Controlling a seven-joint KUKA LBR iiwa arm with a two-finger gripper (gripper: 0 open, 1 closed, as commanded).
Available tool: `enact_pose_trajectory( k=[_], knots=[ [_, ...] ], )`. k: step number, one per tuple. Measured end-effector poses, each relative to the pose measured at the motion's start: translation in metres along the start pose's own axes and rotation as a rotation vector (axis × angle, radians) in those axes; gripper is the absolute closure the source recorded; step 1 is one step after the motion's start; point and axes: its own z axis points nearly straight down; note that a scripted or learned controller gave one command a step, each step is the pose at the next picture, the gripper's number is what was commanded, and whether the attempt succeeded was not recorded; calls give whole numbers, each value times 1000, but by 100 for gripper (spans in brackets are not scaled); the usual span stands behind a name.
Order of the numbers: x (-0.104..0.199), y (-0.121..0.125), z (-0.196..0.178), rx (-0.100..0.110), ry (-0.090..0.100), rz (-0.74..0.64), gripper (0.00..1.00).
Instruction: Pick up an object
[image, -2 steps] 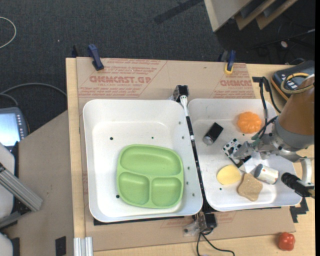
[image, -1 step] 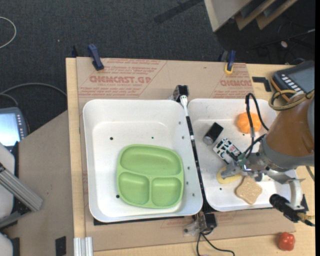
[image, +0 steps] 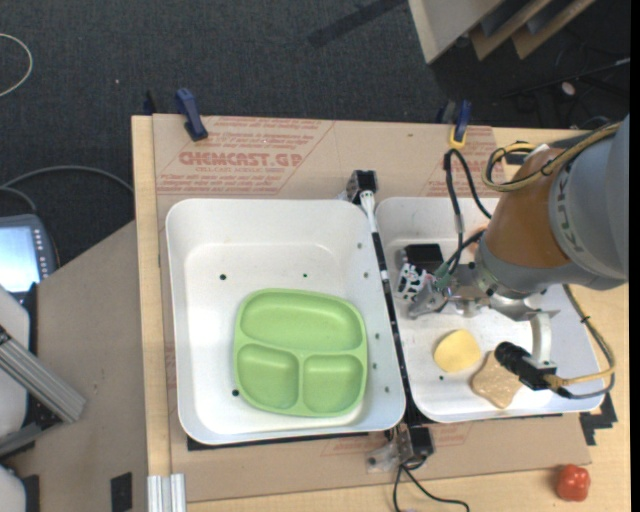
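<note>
Plainly, we see the grey arm (image: 590, 215) reaching in from the right over the right bin (image: 450, 402), its orange band (image: 522, 222) sitting above the wrist. The pincer (image: 418, 292) hangs low at the left side of that bin, close to the wall it shares with the left bin (image: 200, 240). We cannot tell whether the pincer is released or clenched, and we see nothing held in it.

The loose things lie in the right bin. A round yellow piece (image: 457, 351) rests on the bin floor toward the near edge, a little apart from the pincer. A tan slice (image: 493, 385) lies just beside the yellow piece, on its right and slightly nearer to us; we cannot say whether the two touch. A small black block (image: 423, 256) sits just beyond the pincer, toward the far edge of the bin.

In the left bin, a green divided plate (image: 300, 352) lies flat, with one long section at the back and two smaller ones at the front.

Both bins rest on the table (image: 300, 150), whose brown top carries red print. Two blue clamps (image: 190, 112) (image: 460, 120) grip its far edge, and a small red thing (image: 572, 482) sits near its front right corner, well apart from the bins.
</note>
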Motion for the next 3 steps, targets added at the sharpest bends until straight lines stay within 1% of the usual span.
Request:
enact_pose_trajectory(
  k=[1,2,3],
  knots=[
    [-9,-68,-39,9,1,9,0],
    [-8,-65,-48,3,-1,7,100],
    [-61,-68,-143,-7,-7,10,100]
  ],
)
